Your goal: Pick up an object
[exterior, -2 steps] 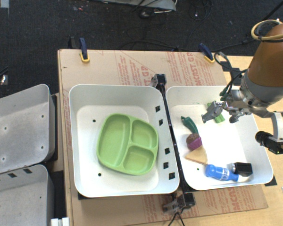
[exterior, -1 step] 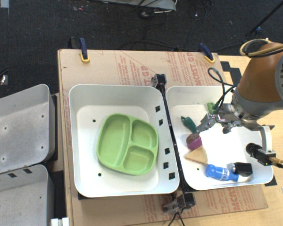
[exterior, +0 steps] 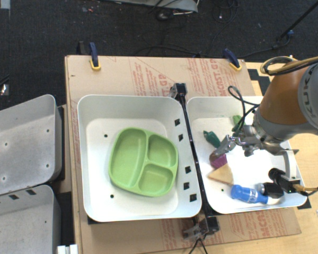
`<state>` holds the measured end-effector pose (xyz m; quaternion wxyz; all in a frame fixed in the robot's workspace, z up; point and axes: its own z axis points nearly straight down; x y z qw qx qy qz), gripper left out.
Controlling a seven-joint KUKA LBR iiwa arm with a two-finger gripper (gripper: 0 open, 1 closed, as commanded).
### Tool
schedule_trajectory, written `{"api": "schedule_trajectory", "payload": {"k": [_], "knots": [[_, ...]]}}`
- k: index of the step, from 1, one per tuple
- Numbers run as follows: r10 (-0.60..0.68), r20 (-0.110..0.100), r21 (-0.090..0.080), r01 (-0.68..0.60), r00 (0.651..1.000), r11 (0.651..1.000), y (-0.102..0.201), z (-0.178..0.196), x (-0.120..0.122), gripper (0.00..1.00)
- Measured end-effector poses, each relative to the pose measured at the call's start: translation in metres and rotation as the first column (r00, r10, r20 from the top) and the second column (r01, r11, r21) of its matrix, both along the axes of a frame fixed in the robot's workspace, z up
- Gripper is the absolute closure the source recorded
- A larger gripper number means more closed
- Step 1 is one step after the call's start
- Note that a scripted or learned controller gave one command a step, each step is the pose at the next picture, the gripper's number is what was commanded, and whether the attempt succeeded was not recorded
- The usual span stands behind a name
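Nearest the camera lies a blue bottle [exterior: 248, 194] beside a tan wedge [exterior: 221, 174], and the gripper [exterior: 225, 148] seems closed on 1 purple object [exterior: 219, 157] in the right bin [exterior: 214, 107], so lift straight and slowly.

Right bin [exterior: 212, 208], lower right of frame, contains several small items. A dark green item [exterior: 212, 138] lies near the bin's upper left. A purple item [exterior: 219, 158] lies below it, touching a tan wedge [exterior: 222, 174]. A blue cylinder [exterior: 248, 194] lies on its side near the bin's lower edge. Left bin [exterior: 95, 205], frame centre, holds a light green divided plate [exterior: 144, 162], three compartments, lying flat.
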<state>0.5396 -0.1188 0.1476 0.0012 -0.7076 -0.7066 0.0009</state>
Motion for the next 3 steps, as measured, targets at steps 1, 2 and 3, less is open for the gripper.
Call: {"api": "schedule_trajectory", "payload": {"k": [1, 2, 3], "knots": [[0.0, 0.001, 0.0, 0.0, 1.0, 1.0, 0.001, -0.052, 0.0, 0.0], [-0.002, 0.002, 0.0, 0.002, 1.0, 1.0, 0.0, -0.041, 0.0, 1.0], [0.004, 0.007, -0.002, -0.004, 1.0, 1.0, 0.003, 0.021, 0.006, 1.0]]}}
